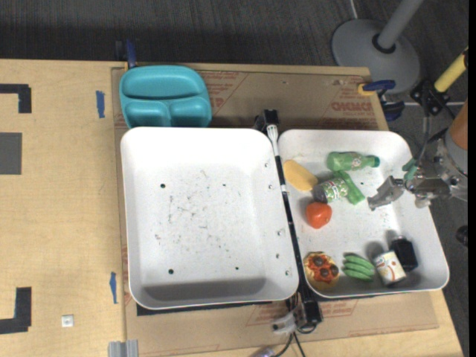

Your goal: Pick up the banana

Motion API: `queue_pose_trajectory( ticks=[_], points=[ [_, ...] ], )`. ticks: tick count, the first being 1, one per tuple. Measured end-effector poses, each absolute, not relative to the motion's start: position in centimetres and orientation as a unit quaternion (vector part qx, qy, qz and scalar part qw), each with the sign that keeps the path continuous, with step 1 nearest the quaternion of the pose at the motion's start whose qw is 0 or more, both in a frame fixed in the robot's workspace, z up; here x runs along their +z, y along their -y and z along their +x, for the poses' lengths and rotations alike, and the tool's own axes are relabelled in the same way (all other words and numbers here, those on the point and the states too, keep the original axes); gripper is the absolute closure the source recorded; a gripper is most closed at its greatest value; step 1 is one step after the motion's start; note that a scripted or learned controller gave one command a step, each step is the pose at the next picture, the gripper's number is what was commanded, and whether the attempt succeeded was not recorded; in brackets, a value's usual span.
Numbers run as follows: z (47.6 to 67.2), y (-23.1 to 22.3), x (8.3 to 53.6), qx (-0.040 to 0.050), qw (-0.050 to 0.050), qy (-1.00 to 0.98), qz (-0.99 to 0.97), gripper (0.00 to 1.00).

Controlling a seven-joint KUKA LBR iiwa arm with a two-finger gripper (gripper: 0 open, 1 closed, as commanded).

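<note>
Across the bench (59,222) two white bins sit side by side, their inner rims touching along a clipped seam. Left bin (201,214) offers broad open floor, only speckled with marks. Right bin (424,222) is smaller and crowded — open room lies mainly down its middle and along the right wall. A teal tray (165,95) stands just behind the left bin's far rim.

At the right edge the arm (455,155) reaches in, its end effector (387,192) low over the right bin's floor near the middle right; whether its fingers are spread or closed I cannot tell, and nothing is seen held in them.

Banana (300,175) lies near the right bin's left wall, toward the far side. A green bottle (352,161) lies by the far rim; a second bottle (338,190) rests just beside the banana, between it and the end effector. A tomato (318,214) sits just nearer than the banana. Along the near rim — a round patterned item (321,268), green beans (358,266), a small can (390,266), a black object (405,251).
</note>
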State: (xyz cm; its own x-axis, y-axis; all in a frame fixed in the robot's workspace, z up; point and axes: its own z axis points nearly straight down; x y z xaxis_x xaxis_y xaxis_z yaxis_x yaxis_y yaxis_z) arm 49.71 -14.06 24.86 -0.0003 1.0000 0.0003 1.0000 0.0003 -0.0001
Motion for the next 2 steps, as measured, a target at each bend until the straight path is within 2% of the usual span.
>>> queue_pose_trajectory(
  ticks=[1,2],
  points=[
    [47.9,6.9,18.4,0.0004,0.001,0.695,-0.719,0.00],
    [48.0,0.3,18.5,-0.0001,0.001,0.836,-0.549,0.00]
  ],
)
